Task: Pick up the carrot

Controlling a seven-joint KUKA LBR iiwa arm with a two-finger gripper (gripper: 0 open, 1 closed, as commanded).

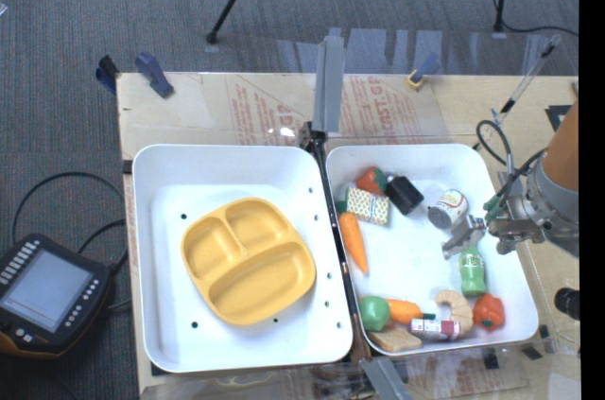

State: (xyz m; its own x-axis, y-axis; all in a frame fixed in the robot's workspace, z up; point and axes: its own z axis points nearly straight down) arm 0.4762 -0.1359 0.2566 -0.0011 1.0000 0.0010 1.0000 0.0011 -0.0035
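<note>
Against left bin wall, carrot (353, 240); jaws (463, 240) well apart.

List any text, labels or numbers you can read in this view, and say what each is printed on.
Red print on the cardboard sheet under the bins: upside down and too blurred to read.
Label on the small can: too small to read.
Label on the green bottle: unreadable.
Patterned snack packet: no legible words.
Screen of the handheld pendant: no legible text.
Nothing here can be read for certain.
</note>
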